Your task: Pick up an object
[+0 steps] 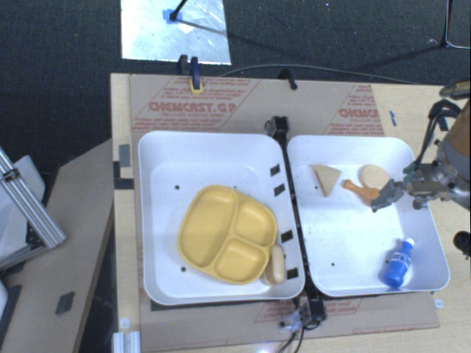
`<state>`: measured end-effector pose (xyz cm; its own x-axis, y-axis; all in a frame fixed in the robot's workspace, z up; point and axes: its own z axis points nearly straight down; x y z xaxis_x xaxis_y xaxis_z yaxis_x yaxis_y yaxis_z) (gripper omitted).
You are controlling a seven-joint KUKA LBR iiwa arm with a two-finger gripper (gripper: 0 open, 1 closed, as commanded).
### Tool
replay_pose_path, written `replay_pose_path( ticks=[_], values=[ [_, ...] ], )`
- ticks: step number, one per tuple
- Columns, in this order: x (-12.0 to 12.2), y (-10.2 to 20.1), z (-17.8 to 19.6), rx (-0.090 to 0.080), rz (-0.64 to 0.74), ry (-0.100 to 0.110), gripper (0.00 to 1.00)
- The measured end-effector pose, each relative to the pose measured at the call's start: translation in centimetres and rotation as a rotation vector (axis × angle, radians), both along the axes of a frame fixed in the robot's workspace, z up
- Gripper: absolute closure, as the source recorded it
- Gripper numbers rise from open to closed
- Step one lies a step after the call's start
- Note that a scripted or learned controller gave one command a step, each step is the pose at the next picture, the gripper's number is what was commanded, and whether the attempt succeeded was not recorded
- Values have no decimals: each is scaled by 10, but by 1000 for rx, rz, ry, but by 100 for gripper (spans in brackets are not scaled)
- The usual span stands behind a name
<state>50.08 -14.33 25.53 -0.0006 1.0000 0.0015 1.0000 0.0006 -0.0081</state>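
Gripper (pixel 384 198) over right bin (pixel 423 219) nr its right edge, beside spoon (pixel 366 182); can't tell its state. Bottle (pixel 396 263) nr front-right corner, wedge (pixel 326 178) nr back-left.

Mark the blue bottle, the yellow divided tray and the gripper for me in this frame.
blue bottle (pixel 396 268): camera view, on the middle of its blue body.
yellow divided tray (pixel 210 223): camera view, on its large left compartment.
gripper (pixel 384 198): camera view, at the fingertips, beside the wooden spoon's handle.
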Motion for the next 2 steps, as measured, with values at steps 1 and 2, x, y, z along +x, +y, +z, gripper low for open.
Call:
replay_pose_path(
  ticks=[1, 2],
  values=[
    [2, 0, 5, -2, 3, -11, 0],
    [-2, 1, -38, -1, 1, -7, 0]
  ],
)
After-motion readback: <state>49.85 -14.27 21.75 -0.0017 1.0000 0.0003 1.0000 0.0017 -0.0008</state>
